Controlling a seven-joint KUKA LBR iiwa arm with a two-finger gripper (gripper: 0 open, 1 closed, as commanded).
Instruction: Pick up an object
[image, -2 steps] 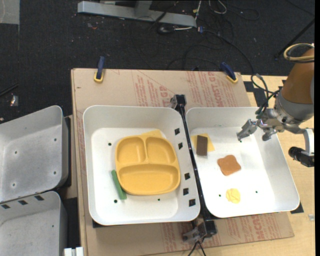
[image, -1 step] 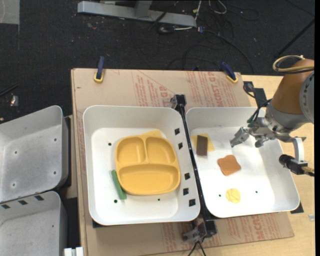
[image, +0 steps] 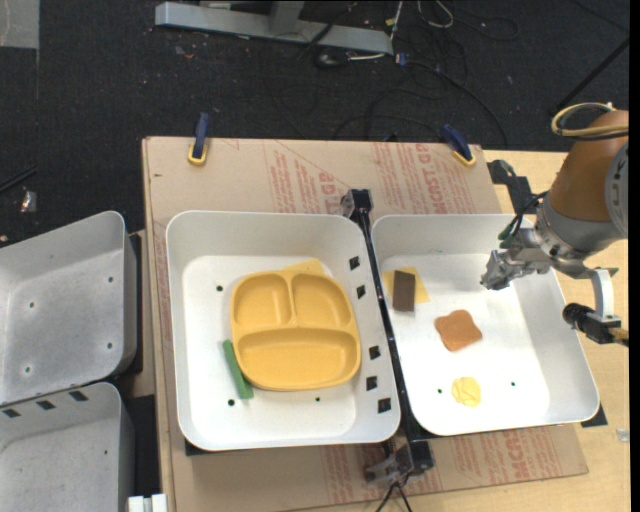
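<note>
The right bin (image: 560, 390) holds a dark brown block (image: 404, 289) lying on a pale yellow piece (image: 421, 292), a toast-coloured slice (image: 458, 330) and a small yellow round piece (image: 466, 391). My gripper (image: 497, 277) hangs low over the upper right part of this bin, to the upper right of the toast slice and apart from it. Nothing shows between its fingers. In the left bin (image: 200, 420) a yellow divided plate (image: 296, 331) rests, with a green stick (image: 237, 371) along its lower left edge.
A black divider (image: 378, 320) runs between the two bins. Blue-and-yellow clamps (image: 199, 140) (image: 458, 145) grip the cardboard bench top at the back. Grey metal trays (image: 60, 300) lie off to the left. Cables cross the dark floor behind.
</note>
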